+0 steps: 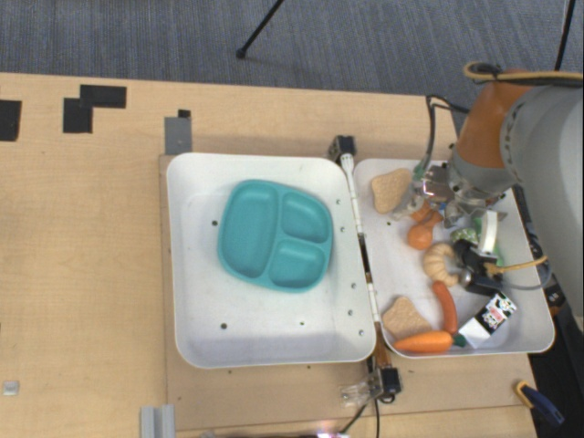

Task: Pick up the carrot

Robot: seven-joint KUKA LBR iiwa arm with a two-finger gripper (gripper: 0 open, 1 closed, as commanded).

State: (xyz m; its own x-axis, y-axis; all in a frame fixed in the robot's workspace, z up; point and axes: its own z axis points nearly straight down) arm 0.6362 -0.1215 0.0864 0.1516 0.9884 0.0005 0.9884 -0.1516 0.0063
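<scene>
Camera view shows the carrot (423, 342) lying against the right bin's (538, 340) near wall, well apart from the gripper (436, 201), which hangs over an orange piece (420, 236); its grip I cannot tell.

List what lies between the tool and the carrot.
In the camera view, between the tool and the carrot lie an orange piece, a croissant and a sausage.
</scene>
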